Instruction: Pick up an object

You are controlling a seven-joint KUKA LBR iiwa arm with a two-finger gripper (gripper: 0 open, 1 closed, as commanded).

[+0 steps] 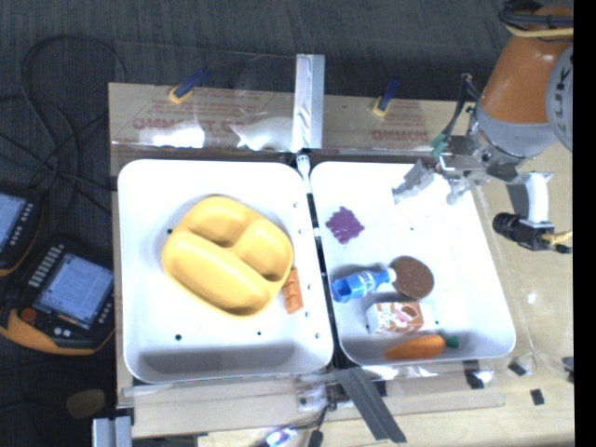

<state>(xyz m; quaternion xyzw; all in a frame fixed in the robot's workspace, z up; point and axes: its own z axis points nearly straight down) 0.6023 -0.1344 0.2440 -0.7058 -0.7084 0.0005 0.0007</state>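
Purple grape bunch alone in right bin's upper middle — blue bottle, brown disc, carrot nearer front

A dark grey carpet covers the floor around a pale wooden bench, lit evenly from above. Left of the bench, black cables loop over the carpet, and below them lie two handheld control pads with lit screens and orange edging. Along the bench's far edge a sheet of clear plastic is held by two blue-and-yellow clamps, with an upright metal strip standing between them.
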